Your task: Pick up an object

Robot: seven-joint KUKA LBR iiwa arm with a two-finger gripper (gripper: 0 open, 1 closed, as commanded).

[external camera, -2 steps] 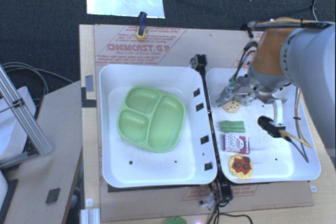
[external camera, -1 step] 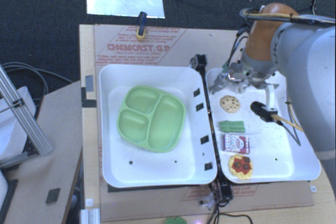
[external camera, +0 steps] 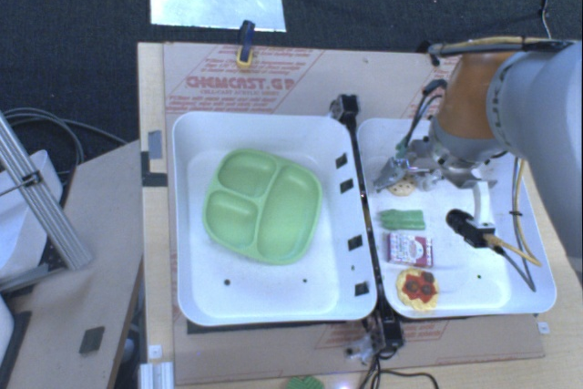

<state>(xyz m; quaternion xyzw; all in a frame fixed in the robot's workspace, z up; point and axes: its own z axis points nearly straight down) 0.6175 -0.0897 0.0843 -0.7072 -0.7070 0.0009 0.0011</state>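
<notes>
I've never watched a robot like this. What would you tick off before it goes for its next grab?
1. Things to grab in the right bin: ok; tan piece, green piece, red and white packet, yellow and red piece.
2. Pincer near a target: ok; it is right beside the tan piece.
3. Something already held: cannot tell.
4. Tan piece apart from the green piece: ok; a gap shows.
5. Green plate out of the way: ok; it lies in the left bin.
</notes>
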